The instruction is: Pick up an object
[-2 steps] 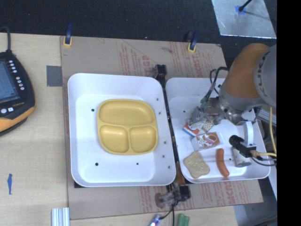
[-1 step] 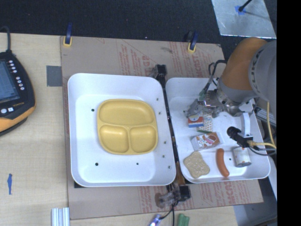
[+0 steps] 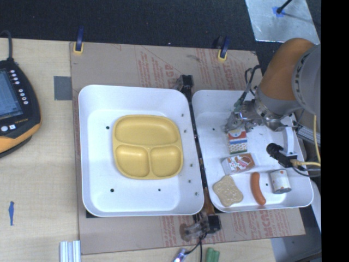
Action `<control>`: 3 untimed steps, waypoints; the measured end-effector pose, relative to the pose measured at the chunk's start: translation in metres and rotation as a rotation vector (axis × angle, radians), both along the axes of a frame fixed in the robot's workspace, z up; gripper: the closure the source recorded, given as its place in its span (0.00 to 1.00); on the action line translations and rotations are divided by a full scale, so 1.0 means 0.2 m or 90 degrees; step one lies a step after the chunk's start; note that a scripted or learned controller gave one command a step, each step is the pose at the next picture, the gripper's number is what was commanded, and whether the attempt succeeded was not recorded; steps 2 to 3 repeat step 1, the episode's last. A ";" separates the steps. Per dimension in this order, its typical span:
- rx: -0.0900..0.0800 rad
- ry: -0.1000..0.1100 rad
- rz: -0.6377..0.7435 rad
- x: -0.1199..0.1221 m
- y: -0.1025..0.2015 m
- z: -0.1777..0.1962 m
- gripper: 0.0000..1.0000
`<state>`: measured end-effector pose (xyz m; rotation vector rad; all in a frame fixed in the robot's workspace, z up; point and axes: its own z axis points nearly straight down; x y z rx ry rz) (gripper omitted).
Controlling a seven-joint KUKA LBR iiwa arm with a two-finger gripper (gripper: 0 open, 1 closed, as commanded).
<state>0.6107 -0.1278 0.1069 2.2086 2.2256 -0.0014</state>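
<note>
Front of right bin: you see a tan bread slice [image 3: 227, 190] and red sausage [image 3: 258, 188], loose for picking.
Gripper [image 3: 240, 119]: it hovers above the small red-and-white carton [image 3: 237, 141].
Fingers: you cannot tell their state.

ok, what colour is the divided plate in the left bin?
Pale yellow three-compartment plastic plate, clearest in the camera view.

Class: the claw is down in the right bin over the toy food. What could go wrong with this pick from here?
1. The claw sits at the top edge of the carton, so it may grip only the rim and slip.
2. The packet lies right beside the carton and could be knocked.
3. The arm hangs over the can and may nudge it.
</note>
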 end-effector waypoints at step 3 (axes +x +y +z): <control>0.004 0.003 -0.002 -0.07 0.24 0.43 1.00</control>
